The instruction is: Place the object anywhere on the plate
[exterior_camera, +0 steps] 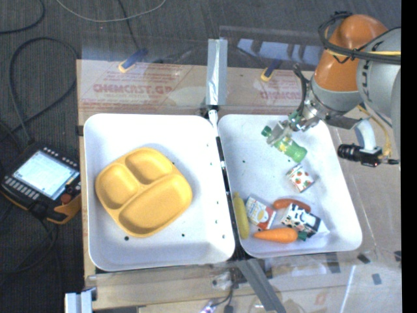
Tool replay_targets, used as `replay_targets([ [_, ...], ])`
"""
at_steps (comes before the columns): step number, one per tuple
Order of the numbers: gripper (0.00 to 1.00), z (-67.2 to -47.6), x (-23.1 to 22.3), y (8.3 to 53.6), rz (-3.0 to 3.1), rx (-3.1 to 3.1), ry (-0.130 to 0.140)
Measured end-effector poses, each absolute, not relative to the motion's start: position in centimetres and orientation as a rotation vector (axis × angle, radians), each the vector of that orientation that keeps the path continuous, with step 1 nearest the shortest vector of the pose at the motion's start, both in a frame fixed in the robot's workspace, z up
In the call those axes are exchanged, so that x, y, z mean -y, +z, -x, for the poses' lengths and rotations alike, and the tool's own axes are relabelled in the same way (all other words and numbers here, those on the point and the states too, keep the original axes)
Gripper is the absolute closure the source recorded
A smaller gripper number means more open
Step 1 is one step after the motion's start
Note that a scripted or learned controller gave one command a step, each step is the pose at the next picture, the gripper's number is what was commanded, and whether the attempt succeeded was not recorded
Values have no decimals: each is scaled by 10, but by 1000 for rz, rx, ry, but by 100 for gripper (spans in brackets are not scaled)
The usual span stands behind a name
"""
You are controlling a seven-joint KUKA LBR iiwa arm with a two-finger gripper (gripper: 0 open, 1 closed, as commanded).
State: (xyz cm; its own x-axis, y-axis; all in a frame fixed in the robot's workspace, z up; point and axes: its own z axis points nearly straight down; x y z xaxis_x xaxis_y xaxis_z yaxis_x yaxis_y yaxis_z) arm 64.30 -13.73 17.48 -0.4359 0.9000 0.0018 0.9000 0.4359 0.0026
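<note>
I see the gripper (281, 134) in the right bin (339, 175), its fingers seemingly pinching the green bottle (291, 149), while the yellow plate (144, 192) in the left bin (104, 135) sits bare, so carrying and placing remain.

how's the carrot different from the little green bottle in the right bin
The carrot is orange and tapered; the green bottle is pale green with a darker cap end. The carrot lies flat near the bin's front edge, crowded against other toy foods; the bottle sits toward the back, right at the tool, apart from that pile. Both are small toy items in the right bin, neither on the yellow plate.
</note>
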Motion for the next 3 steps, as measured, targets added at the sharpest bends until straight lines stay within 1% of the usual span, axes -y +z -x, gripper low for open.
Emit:
replay_targets([
  [1,100,-660,69,184,1212,2901,0],
  [2,100,-611,-5,215,992,2981,-1],
  [3,100,-592,-82,183,696,3063,-1],
])
